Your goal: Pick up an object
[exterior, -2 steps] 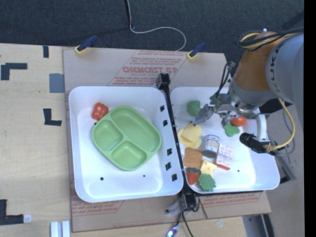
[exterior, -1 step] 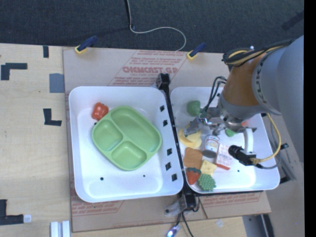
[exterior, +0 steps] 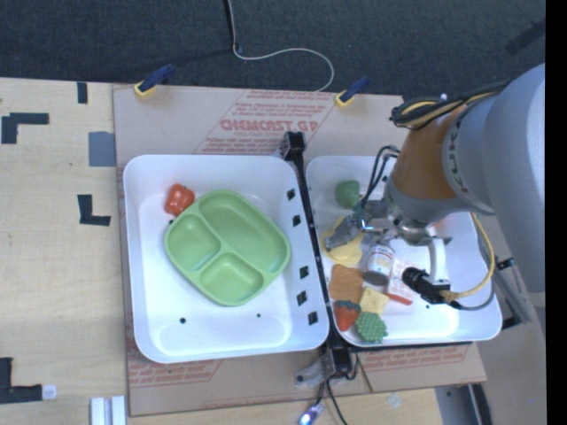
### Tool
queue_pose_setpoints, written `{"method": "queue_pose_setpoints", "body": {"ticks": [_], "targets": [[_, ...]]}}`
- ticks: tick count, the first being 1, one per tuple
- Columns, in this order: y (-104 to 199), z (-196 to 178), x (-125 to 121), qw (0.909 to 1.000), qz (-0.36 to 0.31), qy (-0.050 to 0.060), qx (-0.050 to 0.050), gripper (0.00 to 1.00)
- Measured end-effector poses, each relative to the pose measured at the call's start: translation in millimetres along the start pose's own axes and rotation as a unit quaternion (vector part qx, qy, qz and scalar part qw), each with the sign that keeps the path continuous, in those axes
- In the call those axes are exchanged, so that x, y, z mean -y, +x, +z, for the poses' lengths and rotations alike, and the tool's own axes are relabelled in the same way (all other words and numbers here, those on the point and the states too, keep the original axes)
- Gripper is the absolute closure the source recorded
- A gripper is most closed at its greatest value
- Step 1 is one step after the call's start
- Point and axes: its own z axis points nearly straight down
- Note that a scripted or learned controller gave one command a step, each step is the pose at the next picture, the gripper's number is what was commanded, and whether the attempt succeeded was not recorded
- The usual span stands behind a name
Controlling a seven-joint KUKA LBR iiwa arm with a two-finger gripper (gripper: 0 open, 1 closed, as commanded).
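Count: two shallow white bins side by side on the desk (exterior: 62, 237), which has a pale wood-like top with a brown cardboard sheet under the bins.

Left bin (exterior: 146, 326): one green plate (exterior: 227, 246), smooth plastic, rounded and divided into three compartments, lying flat near the middle. One small red-orange toy (exterior: 178, 199), lumpy, just beside the plate's upper left edge.

Right bin (exterior: 469, 326): a loose pile of small toy foods along its left side. One round green ball (exterior: 347, 192) near the top. One small jar (exterior: 380, 263), clear with a white label, lying on its side in the middle of the pile; its long axis runs roughly top to bottom of the view, tilted slightly, and I cannot tell which end is the lid. One brown flat slab (exterior: 345, 283) touching pale yellow pieces (exterior: 347, 252) above and to its right. One strawberry (exterior: 346, 314), red with a green top, and one bumpy green piece (exterior: 371, 327) side by side at the lower edge of the pile.

My fingers (exterior: 359, 229) are low over the upper part of the pile, just above and left of the jar. How far apart they stand I cannot tell, nor whether anything is between them; metal parts and cables obscure the tips.
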Motion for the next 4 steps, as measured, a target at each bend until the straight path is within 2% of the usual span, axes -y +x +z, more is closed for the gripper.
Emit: {"method": "queue_pose_setpoints", "body": {"ticks": [1, 2, 3, 4], "targets": [[-0.1, -12.6, -0.8, 1.0, 0.0, -0.001, 0.0, 1.0], [-0.4, -55.1, 2.3, 1.0, 0.001, -0.002, 0.0, 1.0], [-0.8, -118.7, 0.0, 1.0, 0.001, -0.004, 0.0, 1.0], [-0.3, -142.9, -0.6, 1.0, 0.0, -0.002, 0.0, 1.0]]}}
